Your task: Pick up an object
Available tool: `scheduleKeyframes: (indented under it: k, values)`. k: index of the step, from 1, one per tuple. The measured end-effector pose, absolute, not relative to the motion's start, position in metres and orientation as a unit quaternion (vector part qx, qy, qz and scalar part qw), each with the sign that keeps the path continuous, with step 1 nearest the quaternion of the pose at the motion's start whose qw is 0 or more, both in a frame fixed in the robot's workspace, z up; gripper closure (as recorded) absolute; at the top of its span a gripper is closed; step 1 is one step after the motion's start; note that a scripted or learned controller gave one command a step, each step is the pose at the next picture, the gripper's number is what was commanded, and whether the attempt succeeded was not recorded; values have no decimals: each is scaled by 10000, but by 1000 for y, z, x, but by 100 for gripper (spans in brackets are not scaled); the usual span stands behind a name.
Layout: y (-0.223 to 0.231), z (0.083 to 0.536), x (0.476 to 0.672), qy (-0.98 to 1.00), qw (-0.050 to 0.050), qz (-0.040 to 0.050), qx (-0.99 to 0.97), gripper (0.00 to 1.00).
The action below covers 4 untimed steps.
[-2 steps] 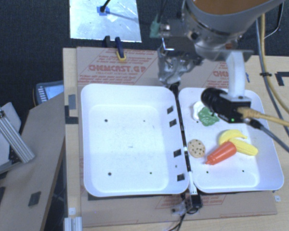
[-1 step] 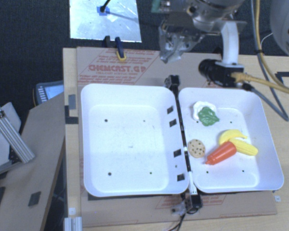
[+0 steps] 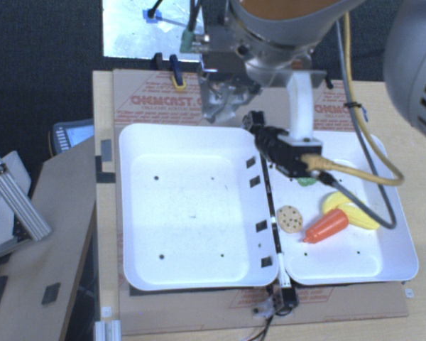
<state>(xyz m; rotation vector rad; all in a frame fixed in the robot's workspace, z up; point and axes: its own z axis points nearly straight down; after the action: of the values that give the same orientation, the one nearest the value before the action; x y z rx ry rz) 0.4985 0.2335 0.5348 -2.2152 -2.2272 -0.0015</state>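
Gripper [image 3: 224, 104] seemingly over far rim of left bin [image 3: 192, 219], by divider; open or closed: cannot tell, too blurred. Carrot [image 3: 326, 226] in right bin [image 3: 341, 261], nearer and right of gripper, long axis near-left to far-right, against banana [image 3: 351, 212]; cookie [image 3: 290, 219] just left

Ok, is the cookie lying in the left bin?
No, the cookie lies in the right bin, next to the orange carrot.

The left bin [image 3: 192, 204] lies wide open; in the right bin [image 3: 355, 265], a cookie [image 3: 290, 219], carrot [image 3: 326, 226] and banana [image 3: 351, 212] crowd the middle.
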Motion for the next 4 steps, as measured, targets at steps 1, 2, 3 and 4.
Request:
scheduleKeyframes:
  k: [1,2,3,4]
  values:
    - [201,535,510,-7069,-3,-6,-7073,100]
    - [203,535,509,-7082,-1,-8,-7060,0]
    - [203,546,510,-7092,-4,-21,-7050,100]
    - [235,523,485,-7090,7,0,-7052,100]
